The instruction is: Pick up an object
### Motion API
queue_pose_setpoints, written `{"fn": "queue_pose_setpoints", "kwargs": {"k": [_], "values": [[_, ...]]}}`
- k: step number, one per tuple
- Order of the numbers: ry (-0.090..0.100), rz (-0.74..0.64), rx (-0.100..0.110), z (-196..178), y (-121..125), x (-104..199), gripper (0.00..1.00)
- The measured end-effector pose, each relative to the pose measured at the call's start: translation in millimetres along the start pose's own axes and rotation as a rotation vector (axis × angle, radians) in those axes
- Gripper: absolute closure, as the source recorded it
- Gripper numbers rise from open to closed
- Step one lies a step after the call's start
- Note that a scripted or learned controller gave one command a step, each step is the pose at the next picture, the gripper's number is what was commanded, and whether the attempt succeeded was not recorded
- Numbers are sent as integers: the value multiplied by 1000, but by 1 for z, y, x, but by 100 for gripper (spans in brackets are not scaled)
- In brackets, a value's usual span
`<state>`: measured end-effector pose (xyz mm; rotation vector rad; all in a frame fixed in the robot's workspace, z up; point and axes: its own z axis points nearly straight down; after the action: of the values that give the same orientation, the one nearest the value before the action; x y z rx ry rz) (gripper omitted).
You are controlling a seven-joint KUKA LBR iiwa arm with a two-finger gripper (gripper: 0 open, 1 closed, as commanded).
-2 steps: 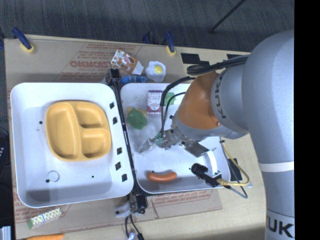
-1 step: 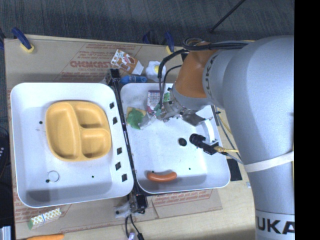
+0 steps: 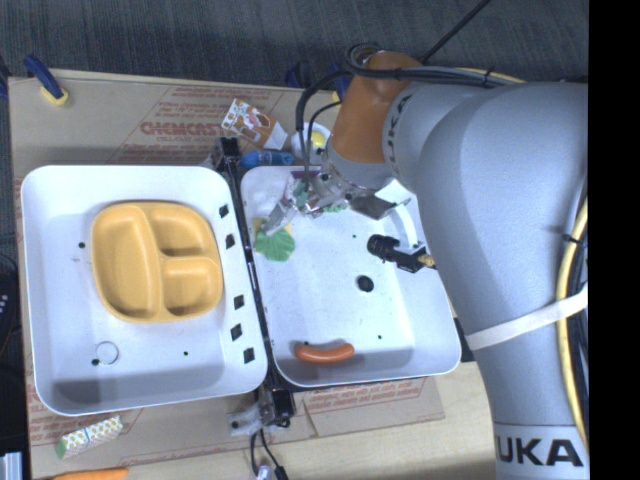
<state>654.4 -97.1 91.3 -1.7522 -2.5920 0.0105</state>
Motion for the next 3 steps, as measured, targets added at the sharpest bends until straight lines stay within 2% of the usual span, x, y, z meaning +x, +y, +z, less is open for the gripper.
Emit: {"fn": "queue_pose_setpoints", "kwargs": {"k": [1, 2, 3], "values": [[-5, 9, -9, 1, -74, 28, 0], [-5, 278, -12, 0, -32, 5, 0], [-3, 434, -12, -1, 3, 2, 0]]}}
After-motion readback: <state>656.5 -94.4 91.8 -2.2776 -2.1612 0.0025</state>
